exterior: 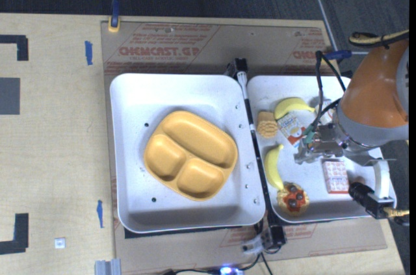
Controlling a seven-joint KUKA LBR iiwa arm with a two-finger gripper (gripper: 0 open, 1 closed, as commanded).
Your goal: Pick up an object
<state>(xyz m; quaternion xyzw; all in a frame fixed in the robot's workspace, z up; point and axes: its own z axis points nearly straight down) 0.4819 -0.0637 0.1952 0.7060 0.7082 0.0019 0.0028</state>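
Observation:
My gripper hangs low over the middle of the right bin, under the grey and orange wrist. Just left of it lies a white packet with a red and orange label. A yellow banana curves above the packet, and a second yellow banana lies lower left of the gripper. A small red-and-white patterned box sits just below the gripper. I see nothing held in the gripper.
A tan ridged biscuit rests by the right bin's left wall. A small orange and red toy sits near its front edge. The left bin holds a yellow three-part plate. Cardboard lies under both bins.

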